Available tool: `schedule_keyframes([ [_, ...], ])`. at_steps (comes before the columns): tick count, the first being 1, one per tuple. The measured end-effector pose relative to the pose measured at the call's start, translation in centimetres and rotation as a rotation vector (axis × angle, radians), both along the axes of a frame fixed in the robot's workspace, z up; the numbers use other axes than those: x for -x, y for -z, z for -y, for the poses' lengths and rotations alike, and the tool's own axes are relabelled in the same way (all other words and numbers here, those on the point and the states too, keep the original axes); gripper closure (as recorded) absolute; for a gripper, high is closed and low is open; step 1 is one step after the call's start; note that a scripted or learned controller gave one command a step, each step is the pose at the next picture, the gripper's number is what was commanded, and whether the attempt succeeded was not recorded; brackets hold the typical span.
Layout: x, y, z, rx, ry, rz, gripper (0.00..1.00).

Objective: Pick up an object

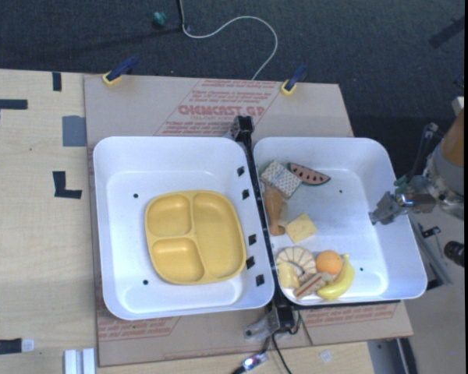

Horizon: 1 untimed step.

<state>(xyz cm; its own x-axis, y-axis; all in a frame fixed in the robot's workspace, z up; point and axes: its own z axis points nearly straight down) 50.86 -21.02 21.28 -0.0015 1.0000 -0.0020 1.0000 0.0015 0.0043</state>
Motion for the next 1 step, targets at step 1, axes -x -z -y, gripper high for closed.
schedule_keyframes([
  [1,-0.06,-1.2,-0.06,-0.002,0.0,-0.004,1.0],
])
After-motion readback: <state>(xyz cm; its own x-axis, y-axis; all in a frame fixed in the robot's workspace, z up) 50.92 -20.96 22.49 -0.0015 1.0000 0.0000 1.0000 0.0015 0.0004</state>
